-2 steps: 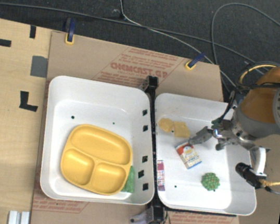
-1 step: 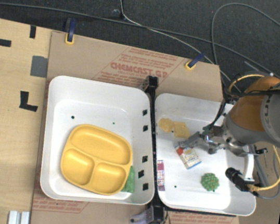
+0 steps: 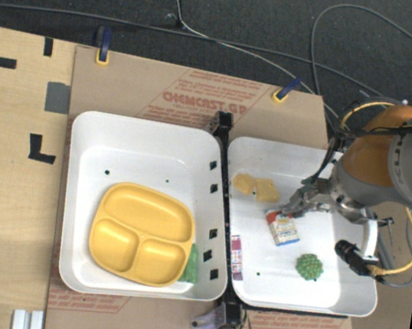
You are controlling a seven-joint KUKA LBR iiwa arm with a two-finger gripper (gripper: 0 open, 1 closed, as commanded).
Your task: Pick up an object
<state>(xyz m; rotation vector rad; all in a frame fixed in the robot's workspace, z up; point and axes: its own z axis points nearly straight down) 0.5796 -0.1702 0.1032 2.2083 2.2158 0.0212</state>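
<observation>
In the right bin (image 3: 339,301) lie a small red-and-white packet (image 3: 283,229), a green broccoli-like ball (image 3: 309,267), two tan cracker-like pieces (image 3: 256,187) and a pink-labelled stick (image 3: 236,255) by the left wall. My gripper (image 3: 298,205) reaches in from the right, its tip low over the bin, just above and right of the packet's top end. Whether it touches the packet I cannot tell. The left bin (image 3: 94,134) holds a yellow divided tray (image 3: 142,233) with a green item (image 3: 191,264) tucked at its right edge.
Both bins sit on a cardboard sheet (image 3: 201,97) clamped to the wooden bench. A black divider (image 3: 219,201) with clips runs between the bins. Cables cross the dark backdrop behind, and the arm's grey body (image 3: 392,166) overhangs the right bin's far right.
</observation>
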